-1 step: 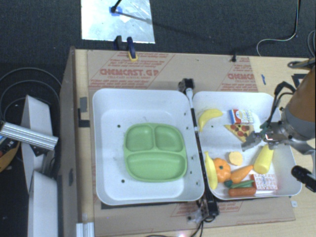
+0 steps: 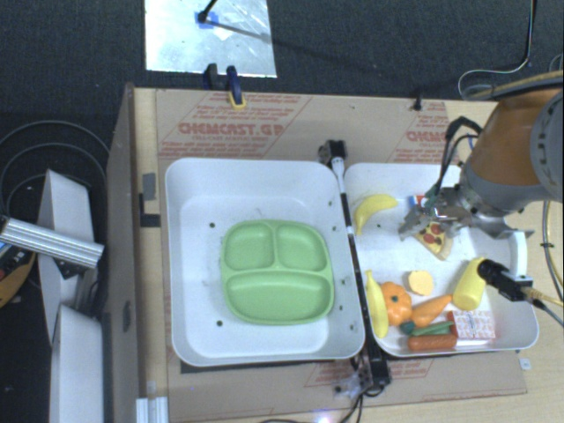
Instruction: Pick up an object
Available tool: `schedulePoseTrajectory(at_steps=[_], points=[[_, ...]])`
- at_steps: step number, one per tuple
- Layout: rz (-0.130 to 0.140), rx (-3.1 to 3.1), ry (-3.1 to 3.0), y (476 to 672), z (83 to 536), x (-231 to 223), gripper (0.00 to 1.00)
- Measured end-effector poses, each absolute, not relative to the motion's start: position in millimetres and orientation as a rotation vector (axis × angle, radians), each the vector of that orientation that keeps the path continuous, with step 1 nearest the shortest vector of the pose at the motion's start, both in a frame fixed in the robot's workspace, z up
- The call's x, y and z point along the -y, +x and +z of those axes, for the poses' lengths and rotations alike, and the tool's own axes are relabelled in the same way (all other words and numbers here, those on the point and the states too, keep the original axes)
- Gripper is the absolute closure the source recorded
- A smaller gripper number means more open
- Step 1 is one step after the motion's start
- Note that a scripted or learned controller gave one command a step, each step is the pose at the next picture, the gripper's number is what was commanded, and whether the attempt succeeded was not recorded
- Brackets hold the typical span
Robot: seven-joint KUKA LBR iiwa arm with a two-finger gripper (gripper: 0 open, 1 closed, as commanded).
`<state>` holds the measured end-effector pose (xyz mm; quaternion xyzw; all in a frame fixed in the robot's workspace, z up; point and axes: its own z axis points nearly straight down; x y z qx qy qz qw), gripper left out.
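You're looking at an evenly, fairly brightly lit bench: the two white bins (image 2: 256,183) come close to washing out, and shadows under the toys are short and soft. The silvery sheet (image 2: 210,25) at the top throws mottled glare, while the dark floor around it stays dim. Focus is a little soft overall, fine detail looks grainy, and the bench edges bow slightly near the frame's border.

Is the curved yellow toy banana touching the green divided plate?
Apart. The camera view shows the banana in the right bin, the plate in the left, with the bins' white rims between them.
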<state>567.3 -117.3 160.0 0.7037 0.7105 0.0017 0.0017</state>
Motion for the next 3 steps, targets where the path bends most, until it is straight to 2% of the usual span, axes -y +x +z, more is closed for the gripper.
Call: schedulePoseTrajectory(at_steps=[1,2,3], points=[[-0.002,-2.218,2.221,579.9,89,171,0.00],[0.008,-2.227,2.207,645.6,87,133,0.00],[-0.004,-2.219,2.230,545.8,84,180,0.00]])
